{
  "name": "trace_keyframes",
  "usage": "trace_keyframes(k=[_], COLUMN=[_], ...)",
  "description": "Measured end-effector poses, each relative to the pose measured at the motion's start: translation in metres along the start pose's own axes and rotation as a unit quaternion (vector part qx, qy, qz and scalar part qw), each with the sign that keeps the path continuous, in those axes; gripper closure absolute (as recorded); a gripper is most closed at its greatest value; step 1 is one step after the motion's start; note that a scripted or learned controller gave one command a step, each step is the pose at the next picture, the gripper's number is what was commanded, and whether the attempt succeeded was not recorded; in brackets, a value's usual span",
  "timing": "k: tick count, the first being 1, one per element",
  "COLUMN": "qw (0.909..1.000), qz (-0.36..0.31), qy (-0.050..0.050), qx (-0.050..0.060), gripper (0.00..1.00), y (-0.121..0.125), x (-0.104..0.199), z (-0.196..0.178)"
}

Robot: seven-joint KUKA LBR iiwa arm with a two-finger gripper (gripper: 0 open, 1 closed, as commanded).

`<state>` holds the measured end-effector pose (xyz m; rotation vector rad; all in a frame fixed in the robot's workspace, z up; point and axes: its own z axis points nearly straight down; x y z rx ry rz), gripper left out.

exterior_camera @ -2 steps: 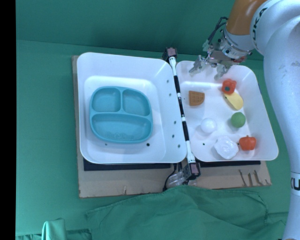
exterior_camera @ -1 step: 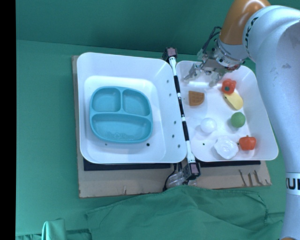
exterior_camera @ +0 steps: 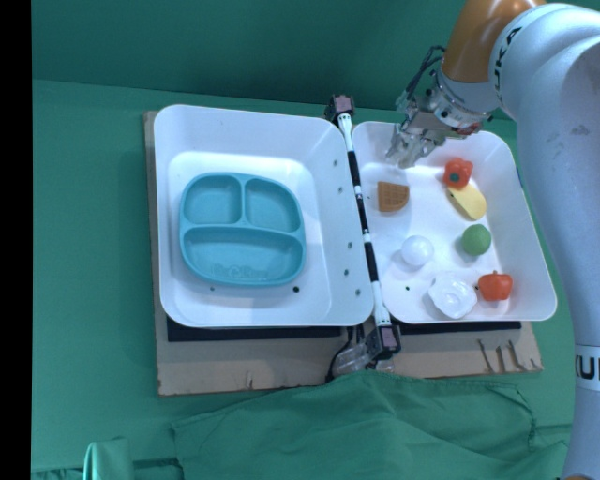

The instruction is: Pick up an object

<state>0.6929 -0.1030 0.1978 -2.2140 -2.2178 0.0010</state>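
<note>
green backdrop [exterior_camera: 187, 37], cardboard base [exterior_camera: 244, 370] (worn), crumpled cloth [exterior_camera: 375, 427]

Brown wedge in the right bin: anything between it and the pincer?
Nothing visible. The pincer hangs above the right bin's far left corner, and the brown wedge lies just nearer the camera with bare floor around it.

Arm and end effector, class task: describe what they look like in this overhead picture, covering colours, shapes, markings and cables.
The arm is thick, rounded and light grey, with black KUKA lettering and an orange band above the wrist. Below it, the end effector is a smaller metallic grey assembly with thin dark cables looped beside it.
</note>
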Motion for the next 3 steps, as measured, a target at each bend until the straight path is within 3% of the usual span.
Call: trace_keyframes(k=[1,3], qw=[1.0,0.9999], qz=[0.002,0.002], qy=[-0.004,-0.004], qx=[-0.008,-0.009], gripper=[1.0,1.0], y=[0.007,0.009], x=[0.0,0.001], z=[-0.049,-0.164])
